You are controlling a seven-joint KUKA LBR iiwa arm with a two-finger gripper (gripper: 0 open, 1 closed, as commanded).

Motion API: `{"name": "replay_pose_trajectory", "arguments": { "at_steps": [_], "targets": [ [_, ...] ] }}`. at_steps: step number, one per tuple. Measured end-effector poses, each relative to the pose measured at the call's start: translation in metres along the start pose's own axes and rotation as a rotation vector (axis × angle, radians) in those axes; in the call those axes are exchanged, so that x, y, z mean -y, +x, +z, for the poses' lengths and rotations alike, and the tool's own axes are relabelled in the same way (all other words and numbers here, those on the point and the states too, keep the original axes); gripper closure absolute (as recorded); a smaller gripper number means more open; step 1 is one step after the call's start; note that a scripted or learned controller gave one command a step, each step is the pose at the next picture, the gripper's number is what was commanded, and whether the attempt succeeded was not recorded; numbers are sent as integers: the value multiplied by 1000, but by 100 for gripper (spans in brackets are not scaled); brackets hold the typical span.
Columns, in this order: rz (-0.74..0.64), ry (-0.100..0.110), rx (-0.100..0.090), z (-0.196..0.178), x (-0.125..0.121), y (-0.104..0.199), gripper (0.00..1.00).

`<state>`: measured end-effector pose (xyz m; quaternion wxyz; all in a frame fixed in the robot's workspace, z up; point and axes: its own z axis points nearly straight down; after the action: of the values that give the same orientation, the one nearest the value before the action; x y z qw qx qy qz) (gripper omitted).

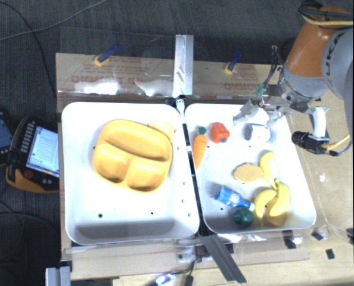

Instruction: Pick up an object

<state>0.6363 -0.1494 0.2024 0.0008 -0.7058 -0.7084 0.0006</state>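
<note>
Both white bins (129, 219) look like smooth, glossy plastic. In the left one, the yellow tray (132, 154) has a waxy plastic sheen. The bananas (272, 198) beside it look shiny too.

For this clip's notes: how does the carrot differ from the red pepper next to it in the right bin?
The carrot is orange, long and tapered, lying along the right bin's left wall with its green top toward the back. The red pepper is red, short and rounded, sitting further from that wall. The carrot looks the longer of the two. Both lie apart from the gripper.
</note>
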Motion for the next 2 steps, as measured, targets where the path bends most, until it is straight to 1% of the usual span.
{"name": "replay_pose_trajectory", "arguments": {
  "at_steps": [1,2],
  "targets": [
    [-17,-36,10,84,-8,-36,0],
    [0,-18,-6,108,54,-61,0]
  ]
}}
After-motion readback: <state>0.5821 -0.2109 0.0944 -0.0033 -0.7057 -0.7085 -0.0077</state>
